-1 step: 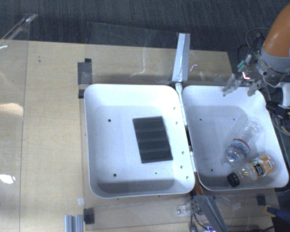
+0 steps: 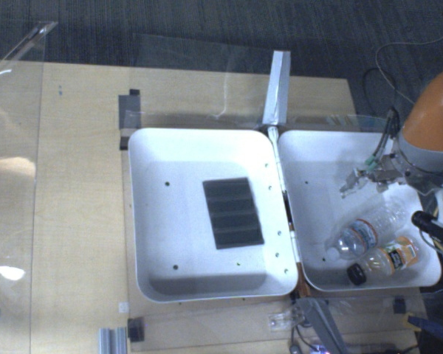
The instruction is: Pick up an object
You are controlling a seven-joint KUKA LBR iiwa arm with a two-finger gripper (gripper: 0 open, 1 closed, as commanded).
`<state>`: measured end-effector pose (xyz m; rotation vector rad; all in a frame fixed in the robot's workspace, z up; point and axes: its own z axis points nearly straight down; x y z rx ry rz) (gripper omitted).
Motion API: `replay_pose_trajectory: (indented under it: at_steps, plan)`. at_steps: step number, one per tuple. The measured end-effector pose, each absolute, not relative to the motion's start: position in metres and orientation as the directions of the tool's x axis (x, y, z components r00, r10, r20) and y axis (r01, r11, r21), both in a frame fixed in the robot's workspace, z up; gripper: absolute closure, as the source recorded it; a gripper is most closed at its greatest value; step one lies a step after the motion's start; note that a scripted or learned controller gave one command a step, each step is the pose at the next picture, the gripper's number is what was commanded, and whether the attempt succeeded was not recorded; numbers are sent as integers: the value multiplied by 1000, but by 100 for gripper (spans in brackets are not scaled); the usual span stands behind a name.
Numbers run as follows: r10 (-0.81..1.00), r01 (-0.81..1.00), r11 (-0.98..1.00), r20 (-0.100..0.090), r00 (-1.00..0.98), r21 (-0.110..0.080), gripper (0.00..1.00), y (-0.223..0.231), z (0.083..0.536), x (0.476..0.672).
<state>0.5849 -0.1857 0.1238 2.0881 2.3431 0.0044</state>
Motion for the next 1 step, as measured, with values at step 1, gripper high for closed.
replay_pose_trajectory:
  at_steps: [1]
  plan:
    - [976,976,218,-7,-218,18,0,-192,90,502]
